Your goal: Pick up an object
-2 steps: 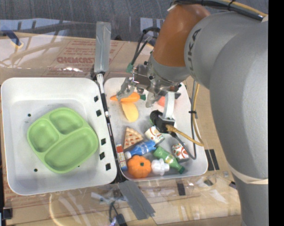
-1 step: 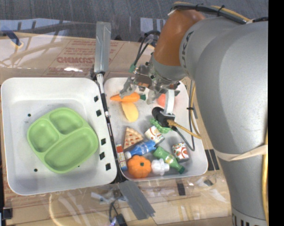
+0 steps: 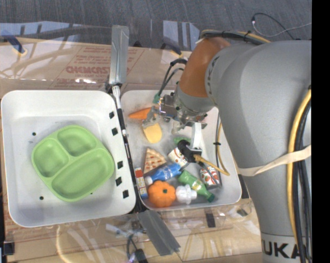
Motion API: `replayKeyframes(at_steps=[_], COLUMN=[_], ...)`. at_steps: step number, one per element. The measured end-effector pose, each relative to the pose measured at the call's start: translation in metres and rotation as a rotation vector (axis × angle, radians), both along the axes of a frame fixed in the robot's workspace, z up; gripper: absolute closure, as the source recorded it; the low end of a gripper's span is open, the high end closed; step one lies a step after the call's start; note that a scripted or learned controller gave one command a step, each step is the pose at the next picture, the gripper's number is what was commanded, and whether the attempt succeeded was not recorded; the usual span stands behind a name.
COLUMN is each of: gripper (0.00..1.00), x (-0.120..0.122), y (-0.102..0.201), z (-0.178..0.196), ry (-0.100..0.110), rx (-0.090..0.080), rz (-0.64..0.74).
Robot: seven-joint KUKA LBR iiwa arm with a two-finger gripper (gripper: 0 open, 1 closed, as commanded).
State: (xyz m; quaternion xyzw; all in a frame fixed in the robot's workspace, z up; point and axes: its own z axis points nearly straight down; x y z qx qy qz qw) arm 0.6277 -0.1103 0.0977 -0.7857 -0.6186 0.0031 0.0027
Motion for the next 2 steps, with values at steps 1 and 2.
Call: replayKeyframes(at_steps=[1,2], gripper=[0.0,0.0], x=[0.027,-0.014], y=[0.055,-0.008], z=[0.131,0.028], ry=[-0.01,0.0], rx=[0.0,-0.001], rz=[-0.145,-0.304])
